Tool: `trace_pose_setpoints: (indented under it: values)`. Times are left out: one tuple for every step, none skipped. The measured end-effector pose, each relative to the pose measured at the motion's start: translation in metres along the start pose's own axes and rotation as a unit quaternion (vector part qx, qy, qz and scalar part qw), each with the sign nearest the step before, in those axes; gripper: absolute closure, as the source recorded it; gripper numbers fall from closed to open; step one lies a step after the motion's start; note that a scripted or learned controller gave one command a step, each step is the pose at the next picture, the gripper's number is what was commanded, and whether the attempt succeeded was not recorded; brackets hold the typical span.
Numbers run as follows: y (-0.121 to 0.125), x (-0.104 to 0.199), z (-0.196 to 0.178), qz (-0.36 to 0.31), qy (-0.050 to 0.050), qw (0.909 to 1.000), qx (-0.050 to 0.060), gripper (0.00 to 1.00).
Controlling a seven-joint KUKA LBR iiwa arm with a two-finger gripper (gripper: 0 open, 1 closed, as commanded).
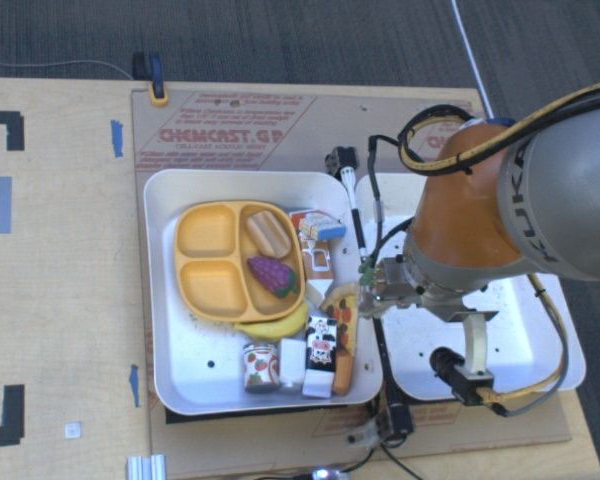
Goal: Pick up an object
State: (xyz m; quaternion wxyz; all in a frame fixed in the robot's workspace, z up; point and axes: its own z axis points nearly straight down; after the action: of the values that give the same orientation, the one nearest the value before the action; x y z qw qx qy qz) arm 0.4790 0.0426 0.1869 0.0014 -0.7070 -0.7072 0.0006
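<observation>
- A pale wooden bench [60, 298] with blue tape marks carried a cardboard sheet [225, 128] printed in red, and on that sheet sat two shallow white bins side by side, all above dark grey carpet [280, 18].
- Nearest the viewer, along the left white bin's [165, 368] lower edge, a small strawberry-printed carton [261, 366], a black-and-white cow-patterned carton [321, 345] and an orange toy carrot [342, 368] lay packed together, probably as loose pick targets.
- Just above them a yellow toy banana [275, 327] curved under a yellow three-compartment plastic tray [215, 268]; purple toy grapes [272, 273] lay in the tray's lower right compartment and a toy hot dog [268, 233] in its upper right one.
- A small printed box with a blue patch [318, 230] rested near the bin's right wall.
- The grey arm with its orange band [470, 203] hung over the seam between the bins, its two-finger gripper [365, 293] near the banana's tip; whether the pincer was released or clenched could not be told, and nothing was visibly grasped.
- The right white bin [540, 338] lay mostly beneath the arm and cables.
</observation>
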Motion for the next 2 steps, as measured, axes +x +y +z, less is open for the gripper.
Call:
trace_pose_setpoints:
  values:
    - [0.000, -0.064, 0.002, 0.001, 0.000, 1.0000, 0.000, 1.00]
    - [0.001, -0.025, -0.003, 0.000, 0.000, 1.0000, -0.002, 1.00]
